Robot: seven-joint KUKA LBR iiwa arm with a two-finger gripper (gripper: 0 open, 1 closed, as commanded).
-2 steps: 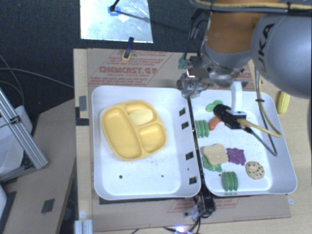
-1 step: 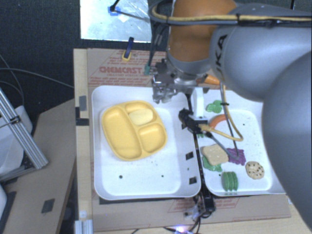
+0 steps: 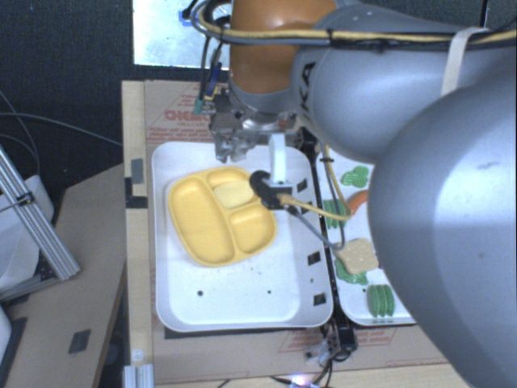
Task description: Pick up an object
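One grey arm (image 3: 404, 160) is the largest thing we see. It sweeps in from the right and covers much of the right-hand bin, and its orange band (image 3: 275, 31) bulges at the top centre, directly above the wrist. Beneath it lies the desk (image 3: 136, 241), topped with a sheet of brown cardboard (image 3: 174, 120) that bears red lettering, and on that sheet sit two shallow white bins side by side. We see the left bin (image 3: 234, 305) almost whole. The right bin (image 3: 359, 315) shows as a strip along its left side, with the arm hiding the remainder. In the left bin lies a yellow divided tray (image 3: 214, 225) with three compartments, flat and turned at an angle, in the bin's far half and well apart from the near wall. The pincer (image 3: 232, 150) hangs at the tray's far edge, close over its rim. We cannot tell whether it touches the tray, nor whether it is apart or together, because it is blurred. Smaller things lie in the right bin's visible strip: a tan flat piece (image 3: 358, 255) near the middle, a green ridged piece (image 3: 380, 299) nearer us, a green leafy piece (image 3: 354, 176) towards the far end, and an orange piece (image 3: 358, 203) just beside it, partly under the arm.
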